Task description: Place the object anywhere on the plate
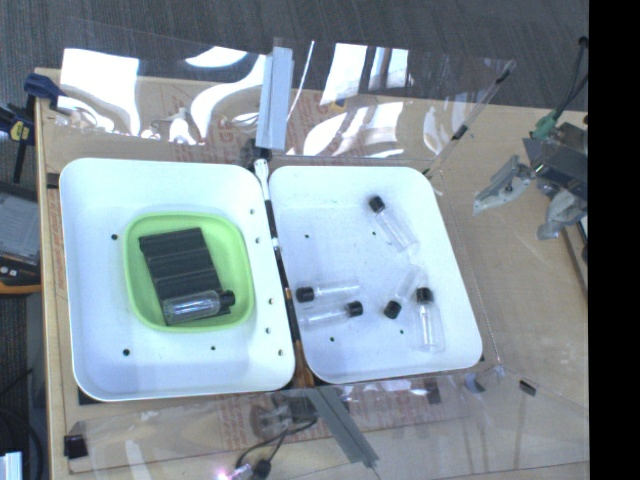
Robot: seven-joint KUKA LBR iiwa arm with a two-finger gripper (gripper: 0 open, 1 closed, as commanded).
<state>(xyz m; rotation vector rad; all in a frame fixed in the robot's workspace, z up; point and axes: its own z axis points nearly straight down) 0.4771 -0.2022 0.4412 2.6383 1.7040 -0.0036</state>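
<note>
A green plate (136,258) sits in the left bin (90,358). On it lies a black ridged block (178,256), and at the block's near end a clear vial with a black cap (195,306) lies on its side. Several more clear, black-capped vials lie in the right bin (350,363), among them one at the back (391,221) and one at the front right (427,320). My gripper (526,206) hangs over the bench to the right of the right bin, well away from the vials. Its fingers are open and nothing is between them.
A clear plastic sheet (470,98) with bright reflections stands behind and around the bins. A grey bar (274,98) rises at the back where the bins meet. Bare wooden bench (520,308) lies to the right of the bins.
</note>
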